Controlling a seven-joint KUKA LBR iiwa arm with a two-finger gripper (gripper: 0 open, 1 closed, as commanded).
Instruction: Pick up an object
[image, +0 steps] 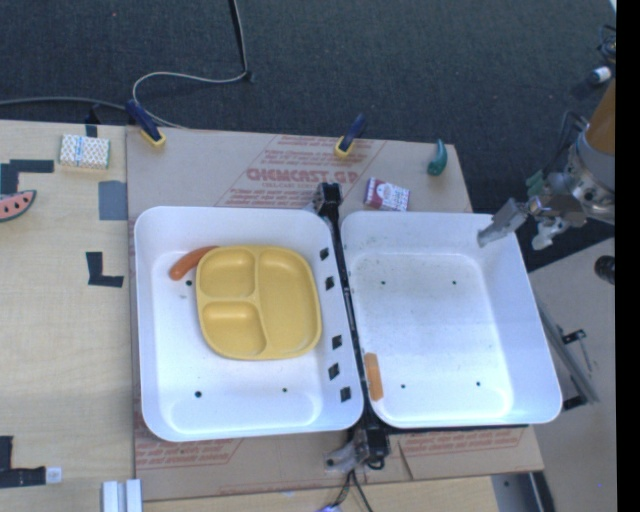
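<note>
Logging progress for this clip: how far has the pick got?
Done: nothing looks picked. The yellow tray and an orange piece lie in the left bin; another orange piece lies in the right bin. In hand: the gripper is above the right bin's upper right corner. Left: reaching, grasping, lifting.

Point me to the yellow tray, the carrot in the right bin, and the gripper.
yellow tray (260, 302): camera view, centre divider.
carrot (373, 376): camera view, middle of its body.
gripper (497, 226): camera view, at the finger tips.
</note>
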